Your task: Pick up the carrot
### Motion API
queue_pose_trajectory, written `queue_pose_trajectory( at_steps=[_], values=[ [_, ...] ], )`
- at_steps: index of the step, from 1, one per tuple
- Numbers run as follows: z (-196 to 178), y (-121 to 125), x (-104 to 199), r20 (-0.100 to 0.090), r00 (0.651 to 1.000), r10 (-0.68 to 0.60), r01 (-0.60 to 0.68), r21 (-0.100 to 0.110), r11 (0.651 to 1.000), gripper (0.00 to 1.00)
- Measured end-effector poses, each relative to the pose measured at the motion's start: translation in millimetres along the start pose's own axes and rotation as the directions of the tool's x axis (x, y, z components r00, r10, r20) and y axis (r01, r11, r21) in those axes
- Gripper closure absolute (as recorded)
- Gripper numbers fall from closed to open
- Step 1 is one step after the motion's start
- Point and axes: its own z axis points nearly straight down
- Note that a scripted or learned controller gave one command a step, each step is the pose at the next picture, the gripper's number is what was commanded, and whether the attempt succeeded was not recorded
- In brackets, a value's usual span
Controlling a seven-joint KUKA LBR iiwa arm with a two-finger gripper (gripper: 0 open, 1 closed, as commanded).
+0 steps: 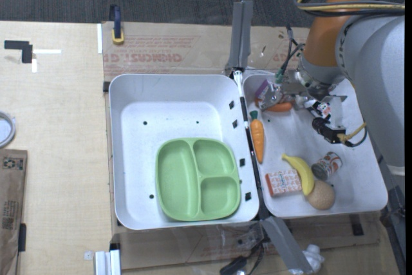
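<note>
**Even overhead light, soft focus throughout**

I saw the bench (pixel 51 87) lit brightly and evenly, apparently from above. Shadows were faint and short: a soft one under the tray (pixel 198 178) in the left bin (pixel 129 138), another beneath the arm (pixel 360 35) across the right bin (pixel 360 196). The white bin floors came close to washing out, and the arm's grey shell showed a broad pale sheen. The floor at the top stayed dark. The whole picture looked slightly soft, with coarse grain; small print on the box (pixel 283 183) and can (pixel 326 165) was unreadable to me. The nearest part of the arm, at the right, was blurred. Straight edges bowed only mildly.
</note>
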Motion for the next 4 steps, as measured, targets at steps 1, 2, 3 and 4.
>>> queue_pose_trajectory(
  at_steps=[1, 2, 3, 4],
  values=[
    [0, 0, 0, 0.0, 1.0, 0.001, -0.001, 0.0, 1.0, 0.0],
    [-9, -2, -2, 0.002, 1.0, -0.001, 0.001, 0.008, 1.0, 1.0],
    [-100, -17, 20, 0.001, 0.999, 0.051, -0.051, -0.001, 0.999, 1.0],
    [-121, -4, 20, 0.001, 0.993, -0.117, 0.117, -0.002, 0.993, 1.0]
  ],
)
